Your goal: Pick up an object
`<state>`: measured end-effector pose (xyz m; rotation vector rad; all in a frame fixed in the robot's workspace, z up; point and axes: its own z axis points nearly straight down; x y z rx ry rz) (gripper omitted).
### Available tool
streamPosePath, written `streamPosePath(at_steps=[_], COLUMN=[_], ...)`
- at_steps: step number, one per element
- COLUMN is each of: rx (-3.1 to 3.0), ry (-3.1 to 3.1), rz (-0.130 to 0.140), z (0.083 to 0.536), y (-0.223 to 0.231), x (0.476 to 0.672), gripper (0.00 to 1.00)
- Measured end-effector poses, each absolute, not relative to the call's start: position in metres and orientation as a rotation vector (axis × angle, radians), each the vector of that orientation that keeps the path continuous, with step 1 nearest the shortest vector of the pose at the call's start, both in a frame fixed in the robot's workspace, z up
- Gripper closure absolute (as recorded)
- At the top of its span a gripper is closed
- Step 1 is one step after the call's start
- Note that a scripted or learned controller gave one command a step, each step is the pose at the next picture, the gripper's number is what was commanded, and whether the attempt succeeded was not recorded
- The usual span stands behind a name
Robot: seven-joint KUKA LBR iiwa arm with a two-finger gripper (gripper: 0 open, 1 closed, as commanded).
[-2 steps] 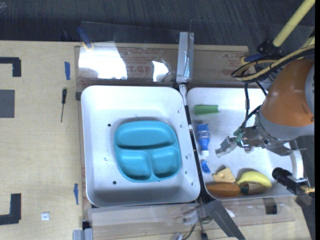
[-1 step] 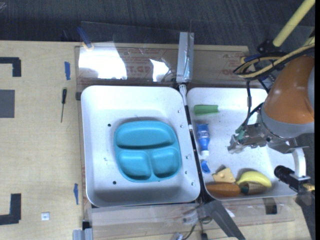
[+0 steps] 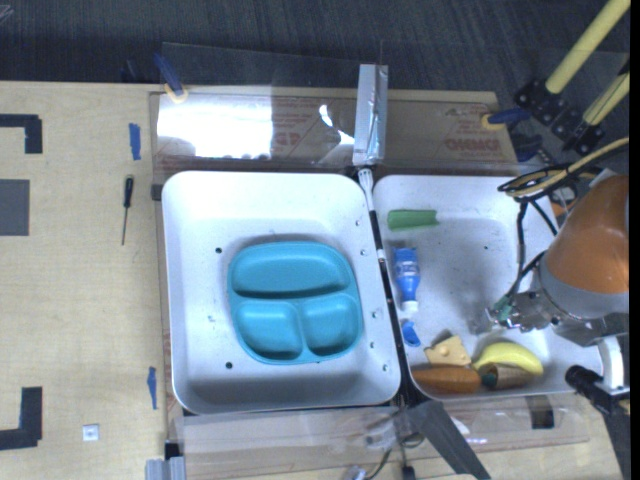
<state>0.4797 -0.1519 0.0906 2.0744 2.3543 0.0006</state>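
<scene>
The gripper (image 3: pixel 508 315), how far open nobody can tell, hangs lower right of frame just above the banana (image 3: pixel 510 360), which is likely light, stiff and slick, best pinched across its middle.

Bright and sharp, with glare on the clear panel (image 3: pixel 215 128).

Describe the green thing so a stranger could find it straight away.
Look in the right bin, the one without the blue tray. Near its far left corner lies a short green stick. Nothing else there is green, and it lies alone.
</scene>
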Motion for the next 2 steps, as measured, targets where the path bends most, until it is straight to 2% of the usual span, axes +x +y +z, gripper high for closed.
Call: streamPosePath(at_steps=[1,2], rx=[2.073,1.727], ry=[2.36,2.613], rz=[0.001,0.008], z=[0.089,0.088], y=[-0.15,-0.106], x=[0.479,0.566], gripper=[0.0,0.0])
